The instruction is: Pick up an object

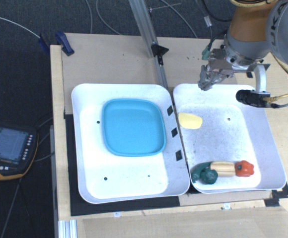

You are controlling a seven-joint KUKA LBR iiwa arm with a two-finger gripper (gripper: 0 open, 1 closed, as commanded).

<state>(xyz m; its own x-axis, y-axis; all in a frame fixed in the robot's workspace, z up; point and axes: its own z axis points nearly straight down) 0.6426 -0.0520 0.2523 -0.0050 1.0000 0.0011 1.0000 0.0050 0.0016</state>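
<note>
Pale yellow object [189, 121], rounded and flattish, lying in the upper left part of the right bin [263, 148], just beside the wall shared with the left bin [84, 133]. Along the right bin's lower edge, a row of three more things touching one another: dark green lump [204, 174], tan cylinder [223, 169], red piece [244, 168]. Between the yellow object and that row, bare speckled floor, plenty of room. In the left bin, a blue tray [134, 127] filling the upper middle, white floor open below it.

Gripper [207, 83] hanging at the upper right of the frame, over the top rim of the right bin, up and to the right of the yellow object and well apart from it. Fingers too dark and small to tell how far open; nothing visible between them. Desk [109, 58] bare and tan above both bins. Handheld pendant [7, 150] at the left edge of the frame, off the desk.
</note>
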